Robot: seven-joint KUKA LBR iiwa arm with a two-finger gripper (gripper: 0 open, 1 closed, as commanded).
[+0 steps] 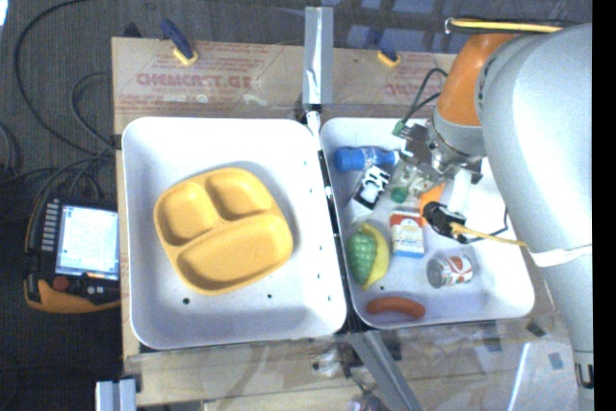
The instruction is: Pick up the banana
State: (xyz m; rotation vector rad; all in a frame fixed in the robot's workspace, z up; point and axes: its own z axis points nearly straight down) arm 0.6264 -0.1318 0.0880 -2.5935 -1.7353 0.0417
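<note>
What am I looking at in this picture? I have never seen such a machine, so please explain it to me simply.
This is one camera fixed above a bench, looking down at a slant. The big grey shape with an orange band is a robot arm reaching in from the right. Its gripper, a two-finger hand, hangs over the right white bin.

The left white bin holds a yellow divided tray. The right bin holds a banana with a green fruit lying against it, a blue bottle, a small white carton, a tin can and a red sausage.

The arm should pick up the banana. I cannot see anything between its fingers.
</note>
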